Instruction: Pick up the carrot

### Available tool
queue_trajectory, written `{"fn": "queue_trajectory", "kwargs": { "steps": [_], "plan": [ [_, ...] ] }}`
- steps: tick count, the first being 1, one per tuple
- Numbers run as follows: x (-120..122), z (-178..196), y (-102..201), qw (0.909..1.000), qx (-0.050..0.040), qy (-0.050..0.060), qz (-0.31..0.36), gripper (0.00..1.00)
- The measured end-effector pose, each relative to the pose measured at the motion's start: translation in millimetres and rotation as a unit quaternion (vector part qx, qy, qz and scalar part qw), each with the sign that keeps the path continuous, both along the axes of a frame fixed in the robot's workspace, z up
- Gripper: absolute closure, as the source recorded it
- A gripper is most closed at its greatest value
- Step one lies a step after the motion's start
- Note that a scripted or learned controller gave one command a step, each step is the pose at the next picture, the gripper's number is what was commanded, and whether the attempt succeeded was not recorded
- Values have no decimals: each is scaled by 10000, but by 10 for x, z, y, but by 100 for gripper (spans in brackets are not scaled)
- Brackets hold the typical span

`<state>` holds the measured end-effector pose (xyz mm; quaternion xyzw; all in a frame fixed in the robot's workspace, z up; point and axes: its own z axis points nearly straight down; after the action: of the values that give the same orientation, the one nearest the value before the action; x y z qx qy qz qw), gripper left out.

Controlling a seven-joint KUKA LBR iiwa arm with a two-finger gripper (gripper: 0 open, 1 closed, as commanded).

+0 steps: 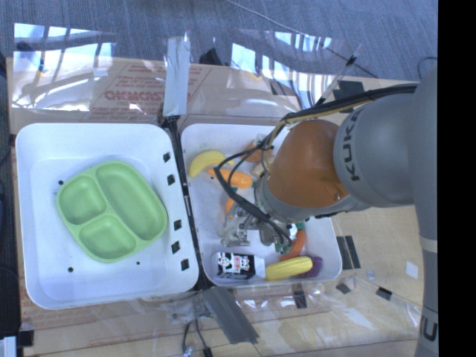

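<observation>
The carrot (298,242) lies in the right bin (199,199) near its lower wall — long axis slanted, lower-left to upper-right, half hidden under the arm — while the gripper (239,229) hangs beside it.

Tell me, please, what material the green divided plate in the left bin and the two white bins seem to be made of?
The green divided plate looks like moulded plastic with a matte to satin finish: one even colour, rounded rims, three soft-edged compartments. The left bin and the right bin look like thin white plastic, fairly smooth, with rounded corners; it could be another sheet material, the view leaves that open.
</observation>
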<state>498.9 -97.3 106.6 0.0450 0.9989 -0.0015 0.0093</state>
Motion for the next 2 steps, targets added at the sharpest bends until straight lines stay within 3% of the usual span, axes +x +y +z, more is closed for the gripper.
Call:
{"fn": "queue_trajectory", "kwargs": {
  "steps": [1,2],
  "plan": [
    [14,98,15,10000,-2,-8,54,100],
    [-57,866,865,9835,3,69,1806,100]
  ]
}}
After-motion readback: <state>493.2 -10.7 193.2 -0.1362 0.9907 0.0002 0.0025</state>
